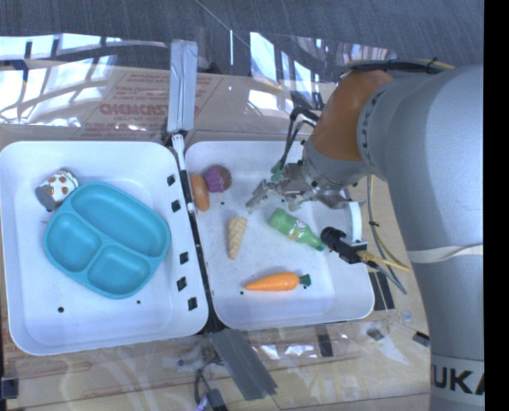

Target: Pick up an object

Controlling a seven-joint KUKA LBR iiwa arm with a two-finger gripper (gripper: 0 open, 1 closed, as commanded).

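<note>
The arm reaches into the right bin [237, 315], its claw [275, 191] hanging low above the bin floor, just above the green bottle [294, 229]. Whether the claw is released or clenched cannot be told; nothing is seen gripped. The step appears to be the approach. The carrot [275, 282] and cone [236, 235] lie nearby. Next, the claw would need centring over the bottle before descending. The left bin [23, 315] bears a blue plate [107, 238].
</note>
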